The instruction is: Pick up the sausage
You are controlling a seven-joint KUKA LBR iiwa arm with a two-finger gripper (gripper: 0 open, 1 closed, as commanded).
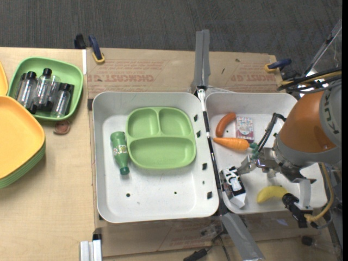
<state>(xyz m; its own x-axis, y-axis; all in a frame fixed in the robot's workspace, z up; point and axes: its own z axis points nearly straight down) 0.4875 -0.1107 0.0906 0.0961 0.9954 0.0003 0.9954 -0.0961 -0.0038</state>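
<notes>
The sausage [225, 123], reddish-orange and curved, lies in the back left part of the right bin [255, 98]. Just in front of it is an orange carrot [232, 143]. My gripper [234, 185] is low over the front left corner of the right bin, well in front of the sausage and apart from it. The grey arm with its orange band [307, 128] reaches in from the right and covers the bin's right side. Nothing is visibly held.
A pink packet [245, 127] lies right of the sausage and a yellow banana [270, 193] sits at the bin's front. The left bin [109, 200] holds a green divided plate [161, 137] and a green bottle [119, 151]. A green tray of bottles [46, 87] and yellow plates [19, 145] stand at far left.
</notes>
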